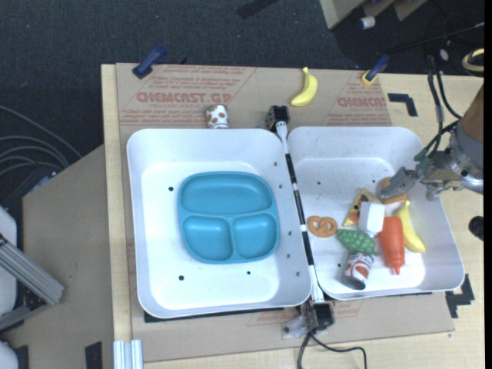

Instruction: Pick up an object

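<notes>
My gripper (413, 187) hovers over the upper right part of the right bin (338, 148), open, with nothing between its fingers. Just below it lies a cluster of toy items: a white block (373, 218), a yellow banana (413, 235), an orange-red carrot (392, 246), a green piece (357, 241), a pretzel (321, 226), a small can (357, 268) and an orange-yellow wedge (357, 207). The left fingertip is close above the white block and the top of the banana.
The left bin (154, 167) holds a blue divided plate (228, 215). On the board behind the bins lie a second banana (305, 89) and a small spotted item (217, 116). Cables hang at the right, beside the arm.
</notes>
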